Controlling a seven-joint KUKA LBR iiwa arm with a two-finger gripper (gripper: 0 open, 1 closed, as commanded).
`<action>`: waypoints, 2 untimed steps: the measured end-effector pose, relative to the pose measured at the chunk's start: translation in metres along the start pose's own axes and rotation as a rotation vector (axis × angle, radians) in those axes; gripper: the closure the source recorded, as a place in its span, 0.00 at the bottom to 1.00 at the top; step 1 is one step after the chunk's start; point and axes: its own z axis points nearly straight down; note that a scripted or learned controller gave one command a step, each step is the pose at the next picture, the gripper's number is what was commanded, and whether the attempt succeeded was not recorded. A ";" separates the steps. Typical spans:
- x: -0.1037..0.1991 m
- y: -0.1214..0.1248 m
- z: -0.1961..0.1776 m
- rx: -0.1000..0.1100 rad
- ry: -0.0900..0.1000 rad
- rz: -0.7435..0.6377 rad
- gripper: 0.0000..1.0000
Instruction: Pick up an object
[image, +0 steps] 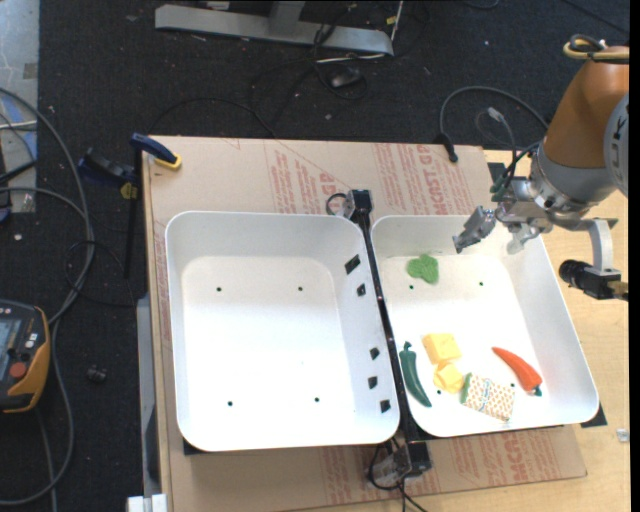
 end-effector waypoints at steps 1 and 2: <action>0.000 0.002 -0.006 -0.010 -0.001 -0.001 0.00; 0.000 0.007 0.038 -0.006 -0.001 -0.002 0.00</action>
